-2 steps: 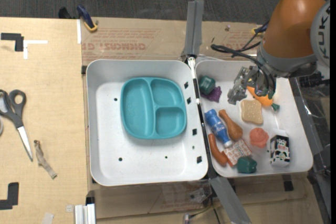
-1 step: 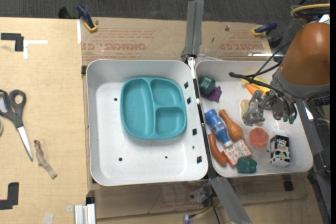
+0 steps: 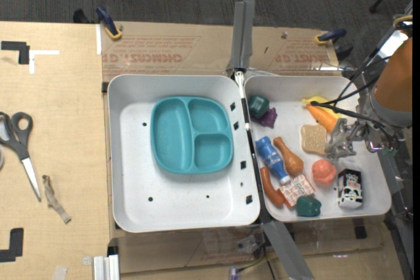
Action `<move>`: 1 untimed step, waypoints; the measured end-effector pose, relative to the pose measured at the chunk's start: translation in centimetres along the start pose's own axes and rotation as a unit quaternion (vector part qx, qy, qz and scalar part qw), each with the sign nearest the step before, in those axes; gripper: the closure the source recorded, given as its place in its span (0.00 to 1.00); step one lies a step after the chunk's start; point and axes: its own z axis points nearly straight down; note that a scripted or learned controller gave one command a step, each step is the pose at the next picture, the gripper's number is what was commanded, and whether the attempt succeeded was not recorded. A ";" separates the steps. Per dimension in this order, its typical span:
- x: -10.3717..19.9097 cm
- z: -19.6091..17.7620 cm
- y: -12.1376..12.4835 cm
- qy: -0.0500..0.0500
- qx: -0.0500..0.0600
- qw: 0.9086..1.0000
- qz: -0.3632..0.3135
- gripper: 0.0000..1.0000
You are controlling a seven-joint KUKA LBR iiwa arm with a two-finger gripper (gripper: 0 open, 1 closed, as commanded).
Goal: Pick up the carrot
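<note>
The carrot [image 3: 323, 117] is an orange tapered piece lying near the back right of the right bin [image 3: 289, 83], just under a yellow item [image 3: 315, 101]. My gripper [image 3: 341, 139] hangs low over the bin just right of and below the carrot, beside a tan slice of bread [image 3: 313, 139]. The grey arm with its orange band [image 3: 397, 79] comes in from the right edge. Nothing can be seen held by the gripper.
The right bin also holds a green item [image 3: 258, 103], purple grapes [image 3: 266, 117], a blue bottle [image 3: 271, 157], a brown drumstick [image 3: 289, 154], a sausage [image 3: 271, 187], a peach [image 3: 323, 171] and a black-and-white carton [image 3: 350, 188]. A teal divided plate [image 3: 192, 134] lies in the left bin.
</note>
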 end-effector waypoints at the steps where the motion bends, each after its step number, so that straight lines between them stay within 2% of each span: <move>1: 0.0 0.0 0.0 0.000 0.000 1.000 0.000 0.00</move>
